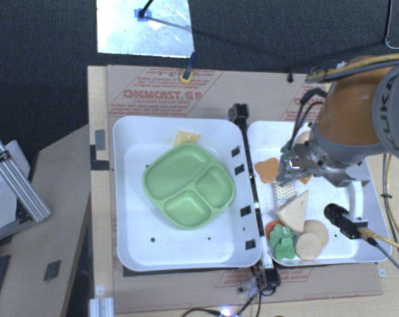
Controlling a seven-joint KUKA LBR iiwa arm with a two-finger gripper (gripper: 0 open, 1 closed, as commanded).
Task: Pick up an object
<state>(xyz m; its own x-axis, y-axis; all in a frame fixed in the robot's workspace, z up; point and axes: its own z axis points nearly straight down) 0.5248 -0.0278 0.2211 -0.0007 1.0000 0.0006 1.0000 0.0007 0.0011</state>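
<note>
- Green divided plate (pixel 188 185) sits in the left bin (pixel 130 243), well left of gripper (pixel 290 167); a yellow piece (pixel 185 137) lies at its far edge.
- Gripper hangs low over the right bin (pixel 371 253), w/ an orange piece (pixel 267 170) just to its left; how far it's open can't be told, no item seen in its grip.
- Pale wedge (pixel 293 211) lies just below gripper, tip pointing up toward it, long axis approx. along the divider; prob. light, stiff plastic, best pinched across flat sides.
- Round tan piece (pixel 312 239) and green piece (pixel 283 246) crowd its base.

Bright, even overhead light (slight softness), glare on white bins (pixel 130 177).
</note>
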